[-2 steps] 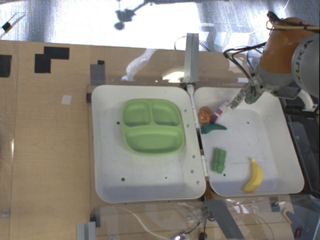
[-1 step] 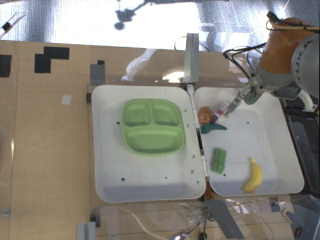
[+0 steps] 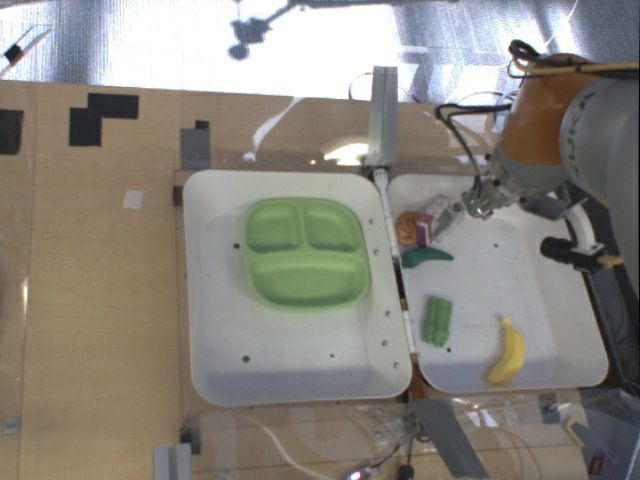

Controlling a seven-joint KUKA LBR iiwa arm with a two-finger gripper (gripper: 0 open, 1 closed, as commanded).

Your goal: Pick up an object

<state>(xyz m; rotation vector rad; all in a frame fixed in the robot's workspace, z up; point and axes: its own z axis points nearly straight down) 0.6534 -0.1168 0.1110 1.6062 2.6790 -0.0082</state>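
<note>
Nearest the camera, a yellow banana [image 3: 507, 352] lies in the right-hand white bin [image 3: 560, 298], close to its front edge, its long axis running from the front up toward the middle of the bin; just to its left, and apart from it, sits a small ridged green block [image 3: 437, 320]; farther back, against the divider between the bins, a cluster of three things crowds together: an orange ball [image 3: 407, 230], a dark green pepper-like piece [image 3: 426, 256] just in front of it, and a crinkled packet with purple and white print [image 3: 436, 218] lying slantwise beside the ball; the left bin [image 3: 215, 298] holds a light green divided plate [image 3: 305, 253]. The grey arm with its orange band [image 3: 535, 118] reaches in from the right; its gripper [image 3: 478, 203] hangs at the back of the right bin, just to the right of the packet's upper end; whether it touches the packet is too small to tell, and how far it stands open I cannot tell; nothing shows held in it. The packet looks like the nearest candidate, lying down and to the left of the tool; the banana and block sit well apart from it, toward the front.
</note>
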